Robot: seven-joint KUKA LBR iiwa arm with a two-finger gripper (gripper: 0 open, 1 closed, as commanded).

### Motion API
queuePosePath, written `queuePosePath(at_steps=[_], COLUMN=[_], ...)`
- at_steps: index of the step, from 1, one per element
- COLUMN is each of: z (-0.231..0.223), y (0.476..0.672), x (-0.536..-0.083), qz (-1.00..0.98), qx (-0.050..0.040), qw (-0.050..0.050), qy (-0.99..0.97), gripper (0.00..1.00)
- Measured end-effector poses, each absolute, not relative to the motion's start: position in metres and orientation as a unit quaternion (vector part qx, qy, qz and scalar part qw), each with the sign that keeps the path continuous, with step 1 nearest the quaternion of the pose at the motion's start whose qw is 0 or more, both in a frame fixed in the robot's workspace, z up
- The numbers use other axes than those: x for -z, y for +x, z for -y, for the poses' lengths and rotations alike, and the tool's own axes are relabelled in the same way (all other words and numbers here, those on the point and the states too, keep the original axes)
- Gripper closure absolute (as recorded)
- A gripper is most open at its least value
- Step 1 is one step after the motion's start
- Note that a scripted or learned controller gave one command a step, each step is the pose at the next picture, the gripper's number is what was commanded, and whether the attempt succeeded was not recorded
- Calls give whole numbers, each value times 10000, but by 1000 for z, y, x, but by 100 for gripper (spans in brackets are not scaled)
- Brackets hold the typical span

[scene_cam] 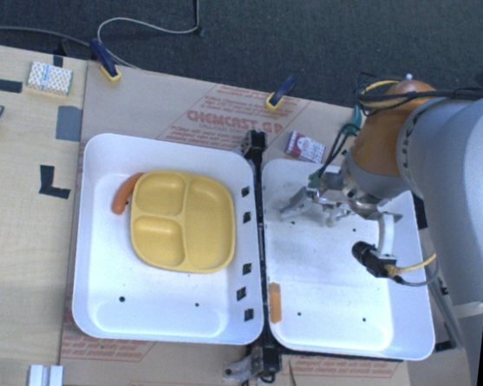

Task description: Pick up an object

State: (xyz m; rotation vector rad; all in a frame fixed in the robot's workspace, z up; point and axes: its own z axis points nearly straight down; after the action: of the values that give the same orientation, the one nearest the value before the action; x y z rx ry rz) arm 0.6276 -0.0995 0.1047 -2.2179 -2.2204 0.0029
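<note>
A dark grey carpet (pixel 246 14) fills the top of the frame, crossed by a thin cable (pixel 148 26). Below it lies a light wooden surface (pixel 10 229) bearing black tape marks (pixel 51 182), with a printed brown cardboard sheet (pixel 190 112) at centre.

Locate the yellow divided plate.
The yellow divided plate lies in the left bin, with an orange sausage-shaped piece against its left edge.

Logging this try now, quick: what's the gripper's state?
Gripper: over the right bin, nothing seen between its fingers; open or shut cannot be told.
</note>
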Motion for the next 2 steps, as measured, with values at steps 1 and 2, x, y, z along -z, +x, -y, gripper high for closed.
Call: queuePosePath(at_steps=[1, 2], z=[99, 98], y=[628, 628], x=[-115, -124], qz=[7080, 7083], qx=[-6, -6], qw=[17, 25], qy=[-7062, -7059], gripper=[100, 100])
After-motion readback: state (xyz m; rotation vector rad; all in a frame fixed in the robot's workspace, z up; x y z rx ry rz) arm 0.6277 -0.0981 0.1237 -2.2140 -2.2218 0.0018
